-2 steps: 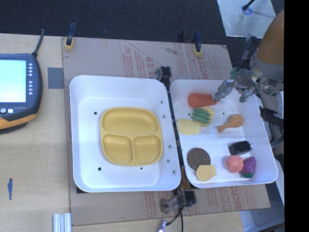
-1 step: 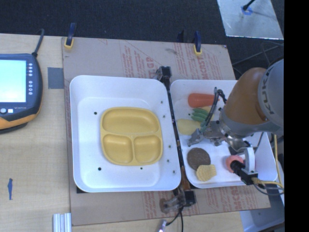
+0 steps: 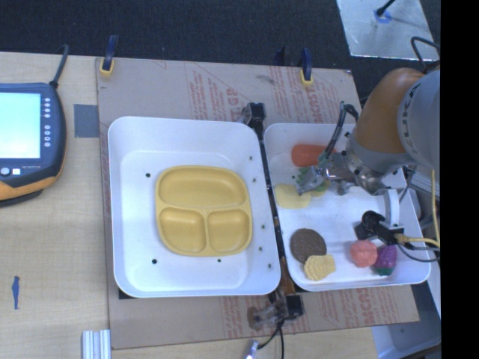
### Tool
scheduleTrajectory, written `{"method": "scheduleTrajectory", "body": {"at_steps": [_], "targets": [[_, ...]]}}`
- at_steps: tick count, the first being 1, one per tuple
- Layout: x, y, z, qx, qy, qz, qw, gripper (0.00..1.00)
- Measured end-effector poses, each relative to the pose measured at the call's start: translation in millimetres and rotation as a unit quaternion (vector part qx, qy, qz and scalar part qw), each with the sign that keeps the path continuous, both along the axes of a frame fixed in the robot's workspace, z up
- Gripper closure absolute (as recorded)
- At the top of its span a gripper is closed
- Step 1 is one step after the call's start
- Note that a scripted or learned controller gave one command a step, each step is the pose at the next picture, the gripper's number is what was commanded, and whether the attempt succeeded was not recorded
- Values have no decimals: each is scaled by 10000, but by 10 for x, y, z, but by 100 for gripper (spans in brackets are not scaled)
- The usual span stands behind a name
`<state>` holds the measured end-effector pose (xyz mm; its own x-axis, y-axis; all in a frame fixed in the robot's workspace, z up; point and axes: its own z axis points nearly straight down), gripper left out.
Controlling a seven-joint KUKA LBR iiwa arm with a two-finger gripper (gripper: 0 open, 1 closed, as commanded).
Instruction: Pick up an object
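The gripper [image 3: 313, 178] is reaching into the right bin [image 3: 408, 279], its tip sitting among a green item [image 3: 308, 176] and a pale yellow piece [image 3: 288, 196]; I cannot tell how the jaws are set. An orange item [image 3: 305, 154] is lying just behind it. One brown disc [image 3: 307, 243], one yellow cracker [image 3: 319, 267], one pink ball [image 3: 364, 253] and one purple piece [image 3: 387, 258] are lying nearer the front. One yellow divided tray [image 3: 202, 209] is sitting in the left bin [image 3: 131, 223].

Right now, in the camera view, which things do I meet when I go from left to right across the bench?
Handheld screen unit → left white bin with the yellow divided tray → brown round piece in the right white bin → pink piece → purple piece.
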<state>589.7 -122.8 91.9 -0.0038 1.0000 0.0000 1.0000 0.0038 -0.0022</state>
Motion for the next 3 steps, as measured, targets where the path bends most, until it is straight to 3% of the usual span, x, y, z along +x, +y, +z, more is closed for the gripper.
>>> {"method": "scheduleTrajectory", "body": {"at_steps": [1,2,3], "targets": [[605,167,-12,10,41,-12,10000,0],[672,25,1144,-2,-12,-2,10000,0],[574,-488,752,0,7,-10,10000,0]]}}
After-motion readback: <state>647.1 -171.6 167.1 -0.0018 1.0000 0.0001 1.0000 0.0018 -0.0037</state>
